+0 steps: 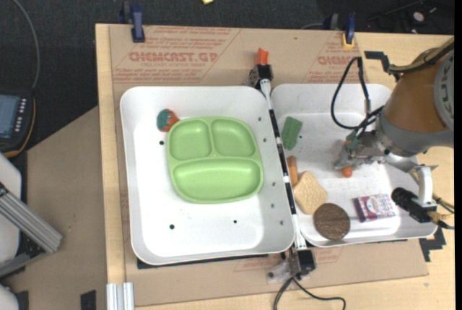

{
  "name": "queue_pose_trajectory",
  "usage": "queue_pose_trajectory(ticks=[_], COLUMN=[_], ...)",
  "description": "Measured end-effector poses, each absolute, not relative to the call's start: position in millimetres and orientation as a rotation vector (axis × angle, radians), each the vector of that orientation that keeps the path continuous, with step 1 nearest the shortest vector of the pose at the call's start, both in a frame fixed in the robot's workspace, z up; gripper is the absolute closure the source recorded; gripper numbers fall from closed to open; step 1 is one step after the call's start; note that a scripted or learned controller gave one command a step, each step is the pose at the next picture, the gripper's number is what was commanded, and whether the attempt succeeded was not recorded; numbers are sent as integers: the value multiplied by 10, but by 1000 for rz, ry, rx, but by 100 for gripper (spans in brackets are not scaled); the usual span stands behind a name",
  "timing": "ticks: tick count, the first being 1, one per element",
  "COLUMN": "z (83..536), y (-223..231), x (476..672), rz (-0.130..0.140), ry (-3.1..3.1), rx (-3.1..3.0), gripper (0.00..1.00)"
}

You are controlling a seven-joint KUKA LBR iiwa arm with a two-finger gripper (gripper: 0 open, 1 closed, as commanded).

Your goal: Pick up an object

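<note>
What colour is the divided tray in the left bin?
Light green; the divided tray shows plainly in the camera view.

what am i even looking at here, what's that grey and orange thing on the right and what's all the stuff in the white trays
That is a robot arm, seen by one camera above the bench. Its gripper is down in the right bin, just above a small orange piece. I cannot tell if it holds anything. That bin also has a green block, a tan cracker, a brown disc and a purple packet. The left bin holds a green divided plate and a small reddish toy.
</note>
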State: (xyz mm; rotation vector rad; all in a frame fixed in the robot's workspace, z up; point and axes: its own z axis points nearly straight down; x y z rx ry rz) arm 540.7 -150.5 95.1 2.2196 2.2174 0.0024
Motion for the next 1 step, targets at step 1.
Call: queue_pose_trajectory(ticks=[1], z=[1903], y=[-502], x=[5760], rz=[12], ry=[2227], rx=[2206], gripper=[100])
